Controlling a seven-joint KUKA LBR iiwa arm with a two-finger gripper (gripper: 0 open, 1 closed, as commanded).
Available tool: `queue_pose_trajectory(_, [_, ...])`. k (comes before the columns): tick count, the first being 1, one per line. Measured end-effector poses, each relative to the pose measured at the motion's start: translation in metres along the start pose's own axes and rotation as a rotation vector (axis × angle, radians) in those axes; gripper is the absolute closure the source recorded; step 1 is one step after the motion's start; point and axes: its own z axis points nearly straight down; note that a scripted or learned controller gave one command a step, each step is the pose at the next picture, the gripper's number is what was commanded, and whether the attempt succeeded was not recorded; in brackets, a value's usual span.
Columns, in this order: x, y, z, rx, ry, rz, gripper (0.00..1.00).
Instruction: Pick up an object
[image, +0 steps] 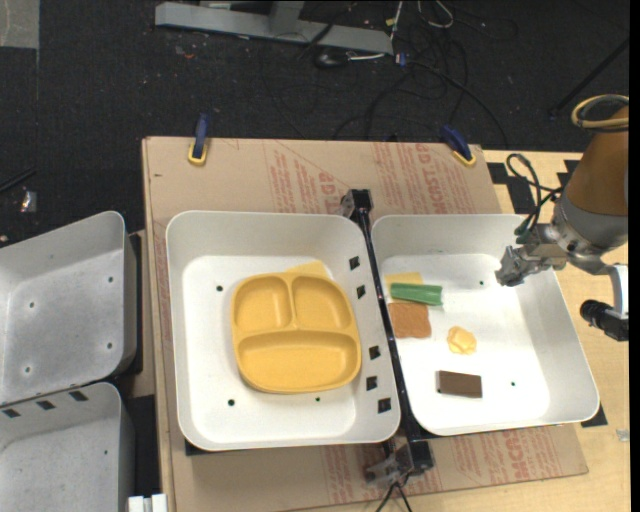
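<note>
Objects lie in the right bin (560, 400), left of the claw (512, 272): green block (416, 293) on a yellow piece (405, 280), brown square (410, 320) just below it, small yellow lump (461, 340), dark brown block (459, 384) nearest the bin's front. Claw hangs over the bin's far right corner, holding nothing visible; grip state can't be told. Left bin (200, 300) holds a yellow divided plate (296, 333).
</note>
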Motion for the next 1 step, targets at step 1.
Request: queue_pose_trajectory(1, [0.0048, 0.0027, -0.0632, -0.001, 0.000, -0.002, 1.00])
